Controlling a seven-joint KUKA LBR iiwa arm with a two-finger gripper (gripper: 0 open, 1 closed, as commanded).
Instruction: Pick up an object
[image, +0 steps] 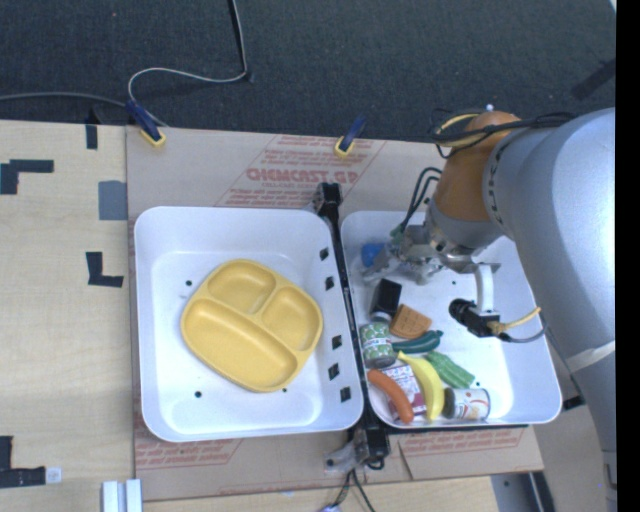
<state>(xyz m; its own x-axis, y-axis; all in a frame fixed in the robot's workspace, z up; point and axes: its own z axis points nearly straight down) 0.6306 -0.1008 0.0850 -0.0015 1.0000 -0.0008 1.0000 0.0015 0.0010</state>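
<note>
At the near edge of the right bin: a banana, a small can and other toy food, heaped. Farther back, low over a black block: the gripper, clenched or released — cannot tell. In the left bin: a yellow divided plate.

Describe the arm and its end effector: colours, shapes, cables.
The arm is thick, rounded and light grey, with an orange band above the wrist. The end effector is a compact dark-and-silver metal assembly. Thin black cables loop beside the wrist, and a yellow cable trails from a black fitting.
</note>
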